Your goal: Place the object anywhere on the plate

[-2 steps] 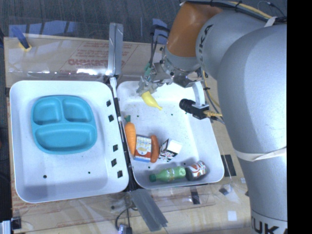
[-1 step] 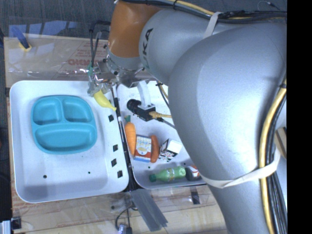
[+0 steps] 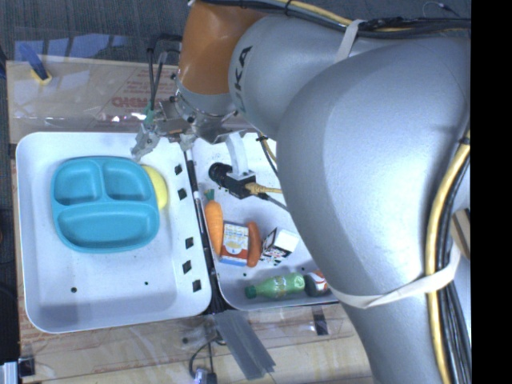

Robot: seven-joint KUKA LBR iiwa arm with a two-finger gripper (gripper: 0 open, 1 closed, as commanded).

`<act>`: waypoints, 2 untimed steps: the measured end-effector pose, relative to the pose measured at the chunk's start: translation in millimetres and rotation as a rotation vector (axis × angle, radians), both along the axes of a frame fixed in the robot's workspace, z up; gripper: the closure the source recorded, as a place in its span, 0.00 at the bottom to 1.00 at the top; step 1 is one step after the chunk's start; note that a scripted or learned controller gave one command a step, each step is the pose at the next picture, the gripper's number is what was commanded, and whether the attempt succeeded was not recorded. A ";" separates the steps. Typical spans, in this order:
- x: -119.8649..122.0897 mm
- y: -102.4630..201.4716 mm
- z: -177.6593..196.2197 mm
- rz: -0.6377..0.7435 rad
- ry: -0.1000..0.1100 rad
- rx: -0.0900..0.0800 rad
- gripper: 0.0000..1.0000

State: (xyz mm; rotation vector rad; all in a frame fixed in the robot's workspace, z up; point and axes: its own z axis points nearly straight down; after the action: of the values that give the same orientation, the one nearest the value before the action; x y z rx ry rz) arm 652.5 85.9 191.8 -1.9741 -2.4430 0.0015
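Claw (image 3: 164,138) above blue plate (image 3: 104,202), grip state unclear; yellow object (image 3: 158,186) beside plate; carrot (image 3: 214,224) in right bin.

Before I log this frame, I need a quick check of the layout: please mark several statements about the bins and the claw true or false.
1. The blue three-compartment plastic plate lies in the left white bin. True.
2. A yellow object sits against the plate's right edge. True.
3. The orange carrot lies on the plate. False: it lies in the right white bin, near the divide between the bins.
4. The green plastic bottle stands upright. False: it lies on its side near the right bin's front edge.
5. The claw hangs over the far edge of the left bin, near the plate's far right corner. True.
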 end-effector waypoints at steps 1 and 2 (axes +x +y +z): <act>-56.6 -0.6 40.4 0.043 0.002 0.000 0.00; -101.0 -4.2 39.1 0.135 0.003 0.000 0.00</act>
State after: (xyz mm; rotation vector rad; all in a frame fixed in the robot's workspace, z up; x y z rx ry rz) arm 551.5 81.7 230.9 -1.8036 -2.5691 0.0048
